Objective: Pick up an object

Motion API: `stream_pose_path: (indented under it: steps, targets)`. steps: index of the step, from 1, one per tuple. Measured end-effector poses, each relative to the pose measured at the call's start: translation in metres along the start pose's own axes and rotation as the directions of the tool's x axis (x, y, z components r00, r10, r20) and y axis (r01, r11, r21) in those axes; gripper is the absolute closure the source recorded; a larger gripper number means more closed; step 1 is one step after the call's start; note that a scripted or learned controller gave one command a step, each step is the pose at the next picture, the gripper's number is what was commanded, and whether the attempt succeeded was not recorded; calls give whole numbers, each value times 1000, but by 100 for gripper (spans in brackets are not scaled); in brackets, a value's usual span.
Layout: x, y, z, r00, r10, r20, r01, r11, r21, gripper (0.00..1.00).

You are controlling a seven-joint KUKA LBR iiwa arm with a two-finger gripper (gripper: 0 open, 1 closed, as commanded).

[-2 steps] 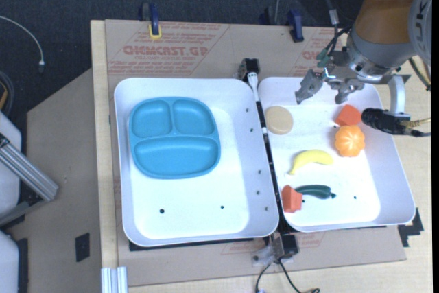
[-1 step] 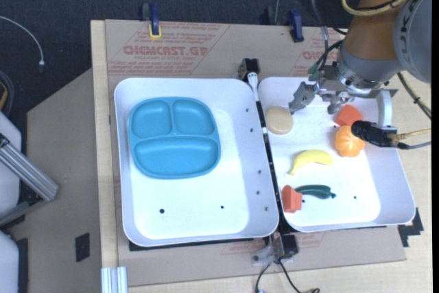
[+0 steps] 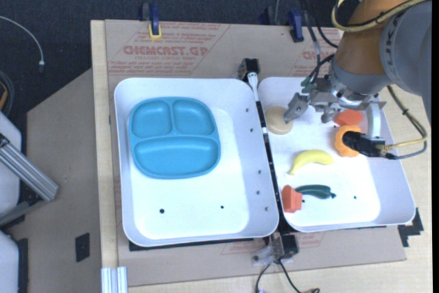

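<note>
Grey two-finger gripper (image 3: 296,111) above round tan disc (image 3: 278,120); fingers' spread impossible to tell; orange fruit (image 3: 348,141) partly hidden behind arm.

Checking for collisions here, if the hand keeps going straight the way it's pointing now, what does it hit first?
Most likely the round beige disc: the hand angles down and left toward it in the right bin. Depth is unclear, so it may meet the bin floor beside the disc.
</note>
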State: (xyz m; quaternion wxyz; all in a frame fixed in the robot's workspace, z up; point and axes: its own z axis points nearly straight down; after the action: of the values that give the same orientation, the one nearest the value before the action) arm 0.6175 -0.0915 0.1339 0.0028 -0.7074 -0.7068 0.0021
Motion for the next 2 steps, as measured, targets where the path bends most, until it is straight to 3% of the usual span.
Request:
stream_pose_path:
  steps: [1,2]
  targets:
    - [0,2,-14,1000,0,1,0,1000,-9,100]
    - [9,6,-64,1000,-2,2,2,1000,-14,100]
